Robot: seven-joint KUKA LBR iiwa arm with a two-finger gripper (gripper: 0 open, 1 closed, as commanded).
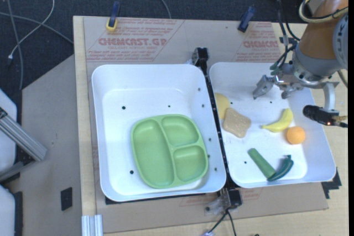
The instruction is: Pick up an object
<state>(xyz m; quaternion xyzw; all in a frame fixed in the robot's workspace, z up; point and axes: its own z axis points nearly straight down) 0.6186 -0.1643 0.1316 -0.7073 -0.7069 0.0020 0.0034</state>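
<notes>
My gripper (272, 89) hangs over the back of the right bin (243, 72), its two fingers spread apart with nothing between them. In front of it lie a yellow banana (280, 121) and an orange ball (296, 135). A tan bread slice (237, 122) rests near the bin's left wall, partly over a pale yellow piece (221, 103). A green cucumber-like piece (260, 163) and a dark green pepper (282, 168) lie near the front edge.
The left bin (110, 85) holds a green three-compartment plate (168, 149). A black clamp (200, 56) sits at the back between the bins. The arm's grey and orange body (323, 30) rises at the right.
</notes>
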